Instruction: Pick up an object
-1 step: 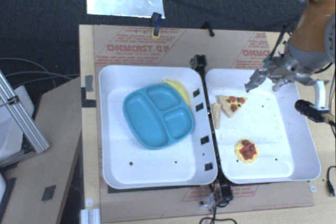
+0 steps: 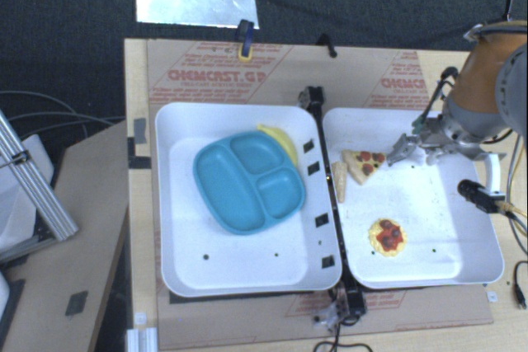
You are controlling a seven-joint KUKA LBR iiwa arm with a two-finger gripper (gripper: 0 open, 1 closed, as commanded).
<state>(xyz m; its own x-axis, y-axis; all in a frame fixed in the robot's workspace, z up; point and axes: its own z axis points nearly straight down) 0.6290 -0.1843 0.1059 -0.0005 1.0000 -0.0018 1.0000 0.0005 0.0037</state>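
1. Red lettering reading "CHEMCAST GP" is showing on the brown cardboard sheet point(image 2: 216, 72) that is lying under both bins; the same print near the sheet's far right corner is sitting at an angle and is too faint to read fully
2. The grey arm point(image 2: 488, 86) with its orange band is being cut off by the right edge of the view, and its gripper point(image 2: 403, 151) is hanging low over the far edge of the right bin point(image 2: 462, 264); whether the claw is released or clenched I cannot tell, since the tips are blurring into the white floor
3. A pizza slice point(image 2: 364, 163) is lying just beside the gripper, near the right bin's far left corner, with nothing visibly clamped on it
4. A pale cone-like piece point(image 2: 339, 180) is lying along the right bin's left edge, too small to identify
5. A small round pizza point(image 2: 388, 237) is sitting toward the right bin's near edge, well apart from the slice, with bare white floor lying to its right
6. In the left bin point(image 2: 177, 260) a blue divided plate point(image 2: 247, 181) is taking up the middle and is covering part of a yellow banana-like thing point(image 2: 283, 141) at its far right side; the bin's near edge is staying open around two dark dots
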